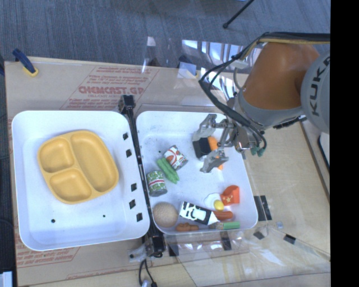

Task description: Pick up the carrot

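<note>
The gripper (pixel 211 147) hangs over the right bin (pixel 241 185), and its fingers (pixel 205 130) pinch the orange carrot (pixel 216 150) between them, above the bin floor, near the green bean pod (pixel 168 170).

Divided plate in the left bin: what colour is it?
Yellow; the plate shows plainly in the camera view.

We see dark grey carpet floor (pixel 84 22) along top w/ a black rod (pixel 238 12) lying across it. Counter (pixel 303 224) is light wood, covered w/ brown protective paper (pixel 106 87), red print on it. Blue/yellow clamp (pixel 23 61) at top-left corner. Light even, bright glare near top edge.
</note>
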{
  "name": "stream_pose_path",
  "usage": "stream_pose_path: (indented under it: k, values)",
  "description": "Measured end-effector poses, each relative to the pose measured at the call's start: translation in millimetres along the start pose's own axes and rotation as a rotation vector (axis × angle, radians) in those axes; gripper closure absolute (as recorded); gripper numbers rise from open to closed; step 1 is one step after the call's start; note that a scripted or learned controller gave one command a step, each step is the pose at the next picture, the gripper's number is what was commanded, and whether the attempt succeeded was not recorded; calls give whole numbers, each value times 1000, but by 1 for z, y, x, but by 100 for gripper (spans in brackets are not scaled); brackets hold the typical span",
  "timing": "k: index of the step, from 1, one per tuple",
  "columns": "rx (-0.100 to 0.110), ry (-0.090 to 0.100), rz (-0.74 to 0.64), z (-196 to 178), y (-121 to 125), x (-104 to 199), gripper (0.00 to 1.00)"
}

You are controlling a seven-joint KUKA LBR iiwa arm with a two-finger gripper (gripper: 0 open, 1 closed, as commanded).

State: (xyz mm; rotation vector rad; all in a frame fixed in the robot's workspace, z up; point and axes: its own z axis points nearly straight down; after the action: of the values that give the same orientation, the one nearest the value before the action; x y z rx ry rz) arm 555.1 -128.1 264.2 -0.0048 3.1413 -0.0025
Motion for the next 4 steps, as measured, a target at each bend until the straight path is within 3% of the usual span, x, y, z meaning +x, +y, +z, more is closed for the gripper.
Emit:
stream_pose_path:
  k: [1, 2, 3, 4]
  values:
    - [-3, 4, -67, 58, -49, -46, 0]
    - [-1, 0, -20, 173, -81, -60, 0]
    - [0, -6, -29, 160, -78, -63, 100]
    - [1, -11, 172, 59, -83, -104, 100]
